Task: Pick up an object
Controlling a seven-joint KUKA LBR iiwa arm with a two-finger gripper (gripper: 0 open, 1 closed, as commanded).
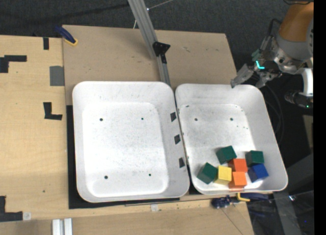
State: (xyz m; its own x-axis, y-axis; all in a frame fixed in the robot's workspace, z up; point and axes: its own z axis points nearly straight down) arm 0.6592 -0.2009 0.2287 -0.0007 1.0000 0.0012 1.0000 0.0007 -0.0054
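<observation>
gripper (239, 80) over the right bin's (204, 92) far corner, its state unclear from here, coloured blocks (234, 167) clustered well below it

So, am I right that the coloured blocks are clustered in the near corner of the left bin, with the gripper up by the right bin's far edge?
Not quite: the camera view shows the blocks clustered in the right bin, not the left. The rest stands: the gripper is up by that bin's far edge.
</observation>
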